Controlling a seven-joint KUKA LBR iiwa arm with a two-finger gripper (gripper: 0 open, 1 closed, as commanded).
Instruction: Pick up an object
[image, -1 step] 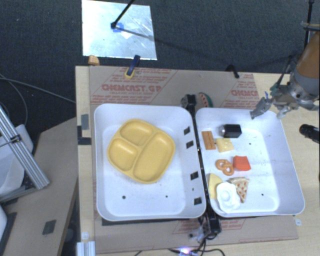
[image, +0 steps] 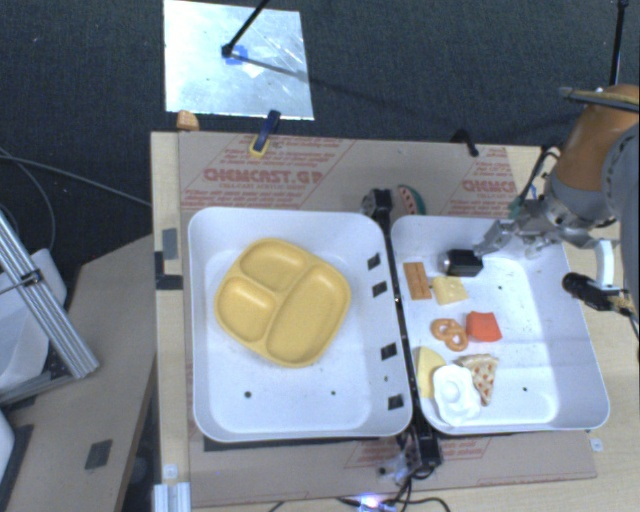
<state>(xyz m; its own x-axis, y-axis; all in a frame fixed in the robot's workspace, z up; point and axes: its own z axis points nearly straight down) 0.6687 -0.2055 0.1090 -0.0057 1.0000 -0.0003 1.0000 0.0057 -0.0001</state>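
Black block: small dark item in the right bin, at 11 o'clock from the bin's centre and likeliest candidate for the pick.

- Neighbours: cheese wedge just beside at 6 o'clock; cracker near at 8 o'clock; pretzel further off at 6 o'clock.
- Gripper: close at 2 o'clock from the block; pincer state cannot be told; nothing visibly held.
- Handling, judged: light, stiff, probably smooth and apt to slip. Best taken across its narrow width, clear of the cheese.
- Left bin: holds a yellow divided plate.

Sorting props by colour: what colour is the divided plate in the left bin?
Yellow all over; the divided plastic plate shows best in the camera view.
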